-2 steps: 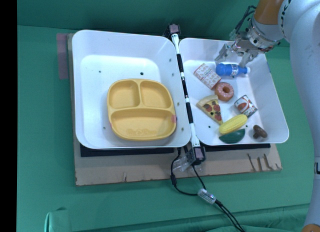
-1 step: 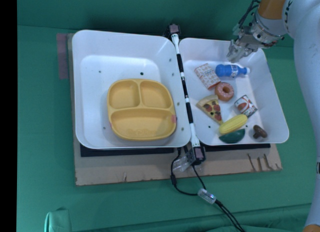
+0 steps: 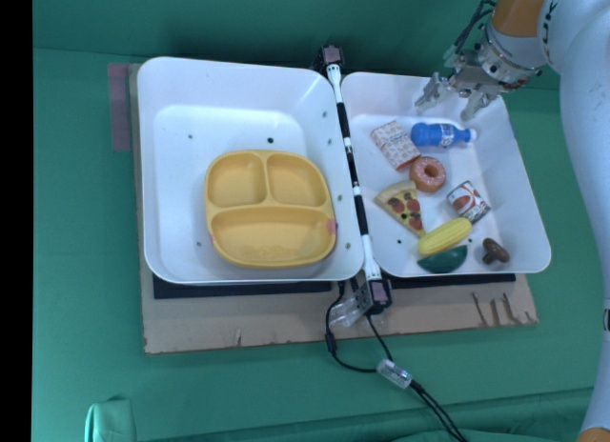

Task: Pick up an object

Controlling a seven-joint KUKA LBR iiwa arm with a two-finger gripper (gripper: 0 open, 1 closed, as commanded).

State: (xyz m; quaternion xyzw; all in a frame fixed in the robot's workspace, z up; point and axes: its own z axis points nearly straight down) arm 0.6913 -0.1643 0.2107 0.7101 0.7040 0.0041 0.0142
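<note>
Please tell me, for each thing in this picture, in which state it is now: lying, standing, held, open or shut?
pincer: open, above the right bin's far edge, holding nothing
blue bottle: lying on its side, cap to the right
yellow divided plate: flat in the left bin
can: tipped on its side
donut: lying flat
pizza slice: lying flat
corn cob: lying on its side

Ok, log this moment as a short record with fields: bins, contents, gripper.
left bin: holds a yellow divided plate
right bin: blue bottle lying on its side, cracker pack, donut, pizza slice, can, corn cob, green wedge, brown piece
gripper: fingers spread, above the right bin's far edge, just behind the bottle
held: nothing between the fingers
</note>
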